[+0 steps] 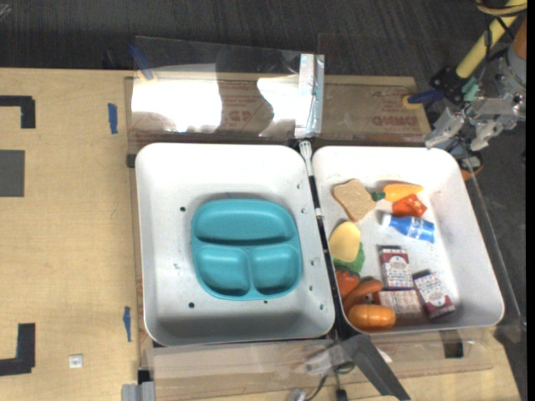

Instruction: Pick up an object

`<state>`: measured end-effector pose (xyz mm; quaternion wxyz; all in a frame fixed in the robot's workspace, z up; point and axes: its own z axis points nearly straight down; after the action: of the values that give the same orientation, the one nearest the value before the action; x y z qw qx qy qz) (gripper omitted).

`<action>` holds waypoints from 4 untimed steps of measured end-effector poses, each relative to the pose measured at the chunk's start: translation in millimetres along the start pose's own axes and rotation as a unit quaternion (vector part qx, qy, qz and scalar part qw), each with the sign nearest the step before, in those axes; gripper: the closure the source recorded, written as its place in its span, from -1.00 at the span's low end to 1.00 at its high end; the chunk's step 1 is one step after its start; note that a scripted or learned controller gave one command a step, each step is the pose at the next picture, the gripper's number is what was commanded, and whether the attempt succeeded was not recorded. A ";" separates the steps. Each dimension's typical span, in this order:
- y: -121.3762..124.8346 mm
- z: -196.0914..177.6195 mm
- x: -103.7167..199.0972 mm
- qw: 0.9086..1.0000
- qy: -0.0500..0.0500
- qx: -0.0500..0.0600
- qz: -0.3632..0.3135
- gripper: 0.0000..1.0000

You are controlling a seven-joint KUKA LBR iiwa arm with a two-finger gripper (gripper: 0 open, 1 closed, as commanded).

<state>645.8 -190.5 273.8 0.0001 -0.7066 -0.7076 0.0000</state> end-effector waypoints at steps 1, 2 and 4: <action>-34.1 123.9 47.5 0.995 0.001 0.002 -0.096 -1.00; 5.4 168.6 30.3 0.993 -0.004 -0.011 -0.121 -1.00; 8.3 155.9 31.8 0.992 -0.004 -0.016 -0.122 -1.00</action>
<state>654.0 -158.7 118.0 -0.0138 -0.6151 -0.7883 -0.0081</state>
